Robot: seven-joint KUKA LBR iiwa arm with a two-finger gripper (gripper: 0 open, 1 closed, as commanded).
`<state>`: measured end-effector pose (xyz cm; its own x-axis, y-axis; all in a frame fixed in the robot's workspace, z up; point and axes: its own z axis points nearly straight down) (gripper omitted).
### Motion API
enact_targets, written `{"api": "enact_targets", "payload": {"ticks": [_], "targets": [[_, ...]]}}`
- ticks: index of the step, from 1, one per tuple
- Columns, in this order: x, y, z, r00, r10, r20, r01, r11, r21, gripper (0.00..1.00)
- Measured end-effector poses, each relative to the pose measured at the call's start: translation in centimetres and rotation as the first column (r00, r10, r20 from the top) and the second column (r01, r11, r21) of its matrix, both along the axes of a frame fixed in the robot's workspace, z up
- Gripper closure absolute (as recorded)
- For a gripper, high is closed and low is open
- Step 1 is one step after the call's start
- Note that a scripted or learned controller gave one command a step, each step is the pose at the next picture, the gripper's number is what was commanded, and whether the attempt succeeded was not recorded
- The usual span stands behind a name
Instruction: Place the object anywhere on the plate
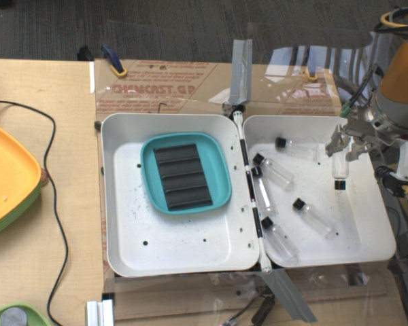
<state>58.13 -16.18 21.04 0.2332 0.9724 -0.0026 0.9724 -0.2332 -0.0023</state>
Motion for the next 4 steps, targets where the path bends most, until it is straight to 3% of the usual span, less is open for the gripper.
{"api": "enact_targets", "payload": {"ticks": [1,2,3,4], "targets": [[0.0,0.0,0.0,1.0,0.0,0.001,0.0,1.0,0.0,0.0],[-1.3,-2.7,12.1,0.988,-0.155,0.0,0.155,0.988,-0.001,0.0],[0.8,-4.9,22.3,0.958,-0.287,0.0,0.287,0.958,-0.001,0.0],[0.5,-4.3,22.9,0.917,-0.398,-0.002,0.398,0.917,-0.001,0.0]]}}
